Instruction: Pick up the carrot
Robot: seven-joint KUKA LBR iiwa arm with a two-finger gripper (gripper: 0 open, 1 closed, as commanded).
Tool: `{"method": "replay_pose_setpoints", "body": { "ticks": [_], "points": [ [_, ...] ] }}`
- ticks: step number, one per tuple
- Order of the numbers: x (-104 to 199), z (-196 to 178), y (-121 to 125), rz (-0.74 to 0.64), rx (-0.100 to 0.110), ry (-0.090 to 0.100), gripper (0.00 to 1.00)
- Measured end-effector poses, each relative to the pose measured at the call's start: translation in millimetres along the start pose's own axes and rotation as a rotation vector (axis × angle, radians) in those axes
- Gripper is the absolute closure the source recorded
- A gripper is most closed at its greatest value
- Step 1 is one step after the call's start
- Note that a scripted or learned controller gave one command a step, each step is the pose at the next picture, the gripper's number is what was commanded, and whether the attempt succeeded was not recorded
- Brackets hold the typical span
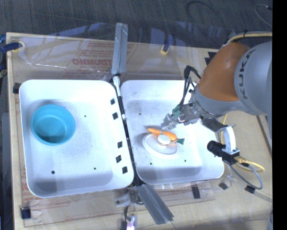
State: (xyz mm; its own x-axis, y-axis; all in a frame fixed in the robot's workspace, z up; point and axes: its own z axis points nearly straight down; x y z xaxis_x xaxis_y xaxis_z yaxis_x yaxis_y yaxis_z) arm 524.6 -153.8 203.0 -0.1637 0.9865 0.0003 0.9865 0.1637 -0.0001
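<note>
The slim orange carrot [159, 132] was seen at seven o'clock from the two-finger gripper [174, 117]. Its long axis was laid from ten to four o'clock. The jaws' state could not be told.

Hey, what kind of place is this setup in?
Probably a robotics lab test bench: a grey and orange robot arm reaches over two shallow white plastic bins, holding a small orange carrot and a blue plastic bowl.

Robotics lab, bench [239, 195] with white bins [66, 186], taped cables [251, 169]
</note>
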Motion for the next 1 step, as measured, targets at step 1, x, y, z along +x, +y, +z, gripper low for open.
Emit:
{"method": "replay_pose_setpoints", "body": {
  "ticks": [1],
  "points": [
    [-0.1, 0.4, -0.2, 0.000, 0.001, 0.000, 0.00]
  ]
}}
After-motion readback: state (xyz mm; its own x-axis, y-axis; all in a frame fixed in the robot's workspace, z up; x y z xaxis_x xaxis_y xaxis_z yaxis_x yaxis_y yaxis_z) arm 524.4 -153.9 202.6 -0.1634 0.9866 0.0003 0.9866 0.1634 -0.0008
